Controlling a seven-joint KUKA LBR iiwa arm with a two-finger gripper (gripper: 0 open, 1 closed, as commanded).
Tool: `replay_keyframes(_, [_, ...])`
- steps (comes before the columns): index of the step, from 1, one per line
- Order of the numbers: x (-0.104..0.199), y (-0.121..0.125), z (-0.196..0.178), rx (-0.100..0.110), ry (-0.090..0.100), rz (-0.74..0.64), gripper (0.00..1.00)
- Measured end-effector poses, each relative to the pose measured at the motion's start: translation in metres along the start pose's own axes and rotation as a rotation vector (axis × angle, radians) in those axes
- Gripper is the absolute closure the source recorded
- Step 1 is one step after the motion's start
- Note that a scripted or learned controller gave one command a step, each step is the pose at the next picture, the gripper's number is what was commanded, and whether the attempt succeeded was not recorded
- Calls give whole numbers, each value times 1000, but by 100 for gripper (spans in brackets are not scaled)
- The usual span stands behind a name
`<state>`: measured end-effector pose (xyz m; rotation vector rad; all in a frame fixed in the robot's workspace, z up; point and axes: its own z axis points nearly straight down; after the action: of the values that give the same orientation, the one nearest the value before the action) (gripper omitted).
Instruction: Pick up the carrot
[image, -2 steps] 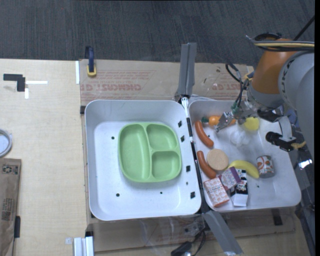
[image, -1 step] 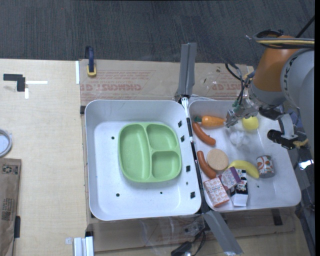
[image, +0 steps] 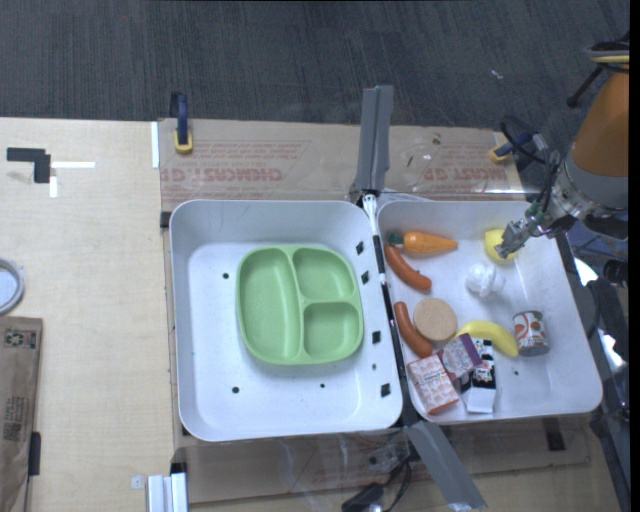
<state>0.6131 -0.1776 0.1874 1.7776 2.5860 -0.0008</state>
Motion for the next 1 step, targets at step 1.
replay_keyframes(1, [0,0,-9,-1,-1,0,100])
